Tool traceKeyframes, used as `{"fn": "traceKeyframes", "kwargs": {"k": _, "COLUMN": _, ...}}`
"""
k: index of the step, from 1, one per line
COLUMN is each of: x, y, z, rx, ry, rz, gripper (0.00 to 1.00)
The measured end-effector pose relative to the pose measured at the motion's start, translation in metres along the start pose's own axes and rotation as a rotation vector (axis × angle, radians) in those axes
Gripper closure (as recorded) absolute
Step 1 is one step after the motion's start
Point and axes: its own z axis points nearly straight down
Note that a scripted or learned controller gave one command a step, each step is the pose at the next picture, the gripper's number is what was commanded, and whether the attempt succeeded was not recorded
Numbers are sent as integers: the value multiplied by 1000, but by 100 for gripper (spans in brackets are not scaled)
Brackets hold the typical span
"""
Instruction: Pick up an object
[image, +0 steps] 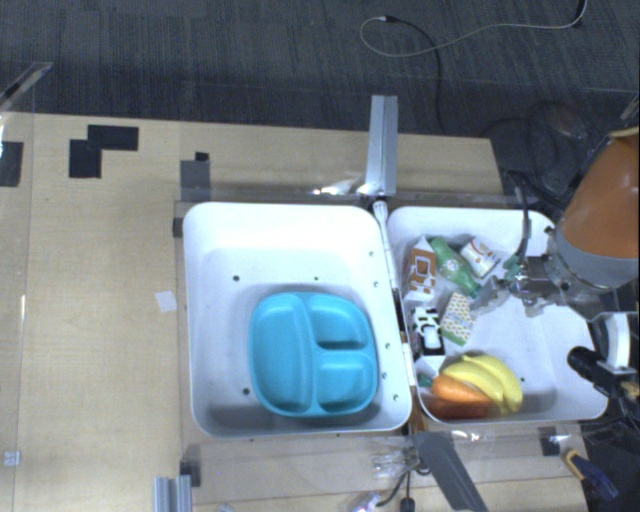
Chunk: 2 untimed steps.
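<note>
The right bin (560, 360) holds a pile of small objects along its left side. A yellow banana bunch (487, 378) lies at the front, with an orange carrot-like piece (460, 394) against it. Behind them are a black-and-white item (428, 330), a checkered packet (456, 318), a brown-and-white carton (420, 272), a green bottle (449, 262) and a small white-and-orange pack (478, 256). My gripper (497, 287) reaches in from the right, low over the bin's middle, just right of the checkered packet and green bottle. Nothing visibly sits in it.
The left bin (215, 250) holds a blue divided plate (313, 353) in its front half. A metal post (383, 140) stands behind the wall between the bins. Cables (530, 150) run along the dark floor at the back right.
</note>
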Motion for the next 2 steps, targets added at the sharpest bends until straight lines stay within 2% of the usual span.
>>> {"fn": "traceKeyframes", "kwargs": {"k": 1, "x": 3, "y": 48, "z": 110, "rx": -3, "ry": -1, "rz": -137, "gripper": 0}}
{"fn": "traceKeyframes", "kwargs": {"k": 2, "x": 4, "y": 49, "z": 102, "rx": -4, "ry": 0, "rz": -139, "gripper": 100}}
